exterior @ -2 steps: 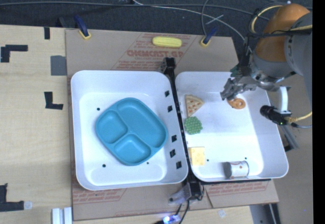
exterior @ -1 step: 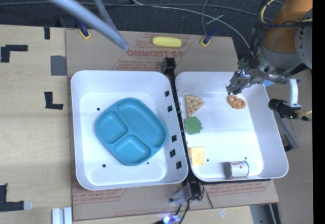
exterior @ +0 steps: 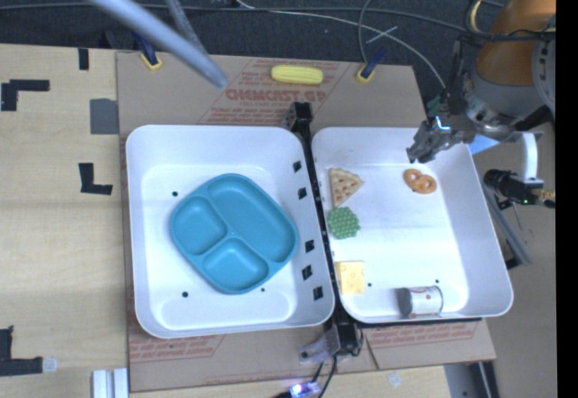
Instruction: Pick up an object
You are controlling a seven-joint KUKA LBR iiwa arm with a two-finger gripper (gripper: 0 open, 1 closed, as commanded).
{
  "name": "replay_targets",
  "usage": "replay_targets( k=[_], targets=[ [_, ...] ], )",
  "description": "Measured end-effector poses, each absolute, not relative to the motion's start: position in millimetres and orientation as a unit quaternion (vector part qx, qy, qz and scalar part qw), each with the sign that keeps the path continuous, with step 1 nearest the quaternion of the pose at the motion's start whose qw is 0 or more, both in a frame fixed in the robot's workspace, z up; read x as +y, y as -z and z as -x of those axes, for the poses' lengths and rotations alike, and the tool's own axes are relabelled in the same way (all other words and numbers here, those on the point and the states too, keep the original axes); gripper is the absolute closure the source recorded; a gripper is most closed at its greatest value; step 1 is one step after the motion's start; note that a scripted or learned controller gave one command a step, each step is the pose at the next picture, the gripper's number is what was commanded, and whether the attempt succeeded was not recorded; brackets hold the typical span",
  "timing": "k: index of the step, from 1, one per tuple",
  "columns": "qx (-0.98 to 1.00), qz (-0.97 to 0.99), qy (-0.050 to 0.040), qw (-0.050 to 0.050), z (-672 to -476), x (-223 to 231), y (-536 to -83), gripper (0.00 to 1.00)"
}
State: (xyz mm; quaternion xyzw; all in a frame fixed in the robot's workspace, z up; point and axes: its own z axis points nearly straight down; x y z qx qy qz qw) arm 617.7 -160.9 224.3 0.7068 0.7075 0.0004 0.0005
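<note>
Near the right bin's (exterior: 470,234) far edge, my gripper (exterior: 423,149) hovers; can't tell its finger state. Closest obj is the pretzel (exterior: 419,180), just beside and toward the near edge, w/ no long axis.

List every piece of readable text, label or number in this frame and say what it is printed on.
Red printed lettering on the cardboard sheet behind the bins: too blurred to read.
Red lettering on the cardboard's front edge, below the left bin: too small to read.
Nothing legible on the blue tray, the food items or the can.
</note>
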Motion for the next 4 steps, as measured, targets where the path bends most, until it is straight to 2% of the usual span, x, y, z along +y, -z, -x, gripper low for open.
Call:
replay_targets(
  k=[1, 2, 4],
  targets=[
    [0.709, -0.705, -0.0003, -0.001, -611.8, -106, -231, 1.00],
    [0.709, -0.705, -0.0001, -0.001, -592.1, -48, -236, 1.00],
    [0.709, -0.705, 0.0011, -0.001, -561.4, 60, -213, 1.00]
  ],
)
